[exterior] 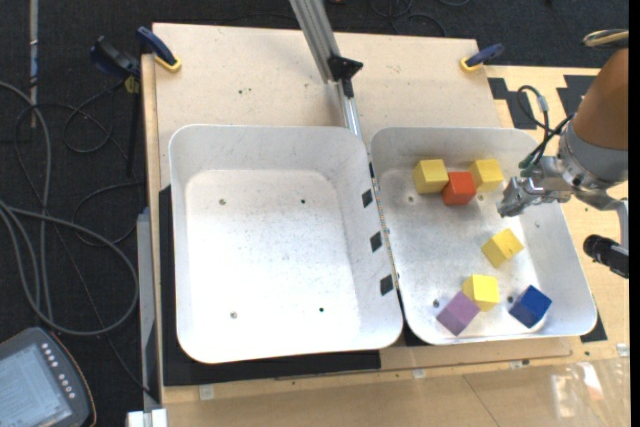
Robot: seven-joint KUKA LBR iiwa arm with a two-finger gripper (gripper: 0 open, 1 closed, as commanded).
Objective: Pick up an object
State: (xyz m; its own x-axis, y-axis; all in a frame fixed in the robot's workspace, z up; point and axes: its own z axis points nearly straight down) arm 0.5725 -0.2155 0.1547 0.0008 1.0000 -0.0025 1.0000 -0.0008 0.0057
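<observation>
Several small blocks lie in the right bin (405,245). A yellow block (431,175), a red block (459,187) and a second yellow block (488,173) cluster at the far side. Another yellow block (502,246) lies mid-bin. Near the front sit a yellow block (482,290), a purple block (458,312) and a blue block (530,305). My gripper (511,202) hangs over the bin's right part, just right of the far cluster and above the mid-bin yellow block. Nothing shows between its tips.
The left bin (265,235) sits beside the right one on the tan bench. A slanted metal pole (305,0) crosses the bench's far side toward the gap between the bins. Blue-yellow clamps (158,50) (480,57) grip the far corners.
</observation>
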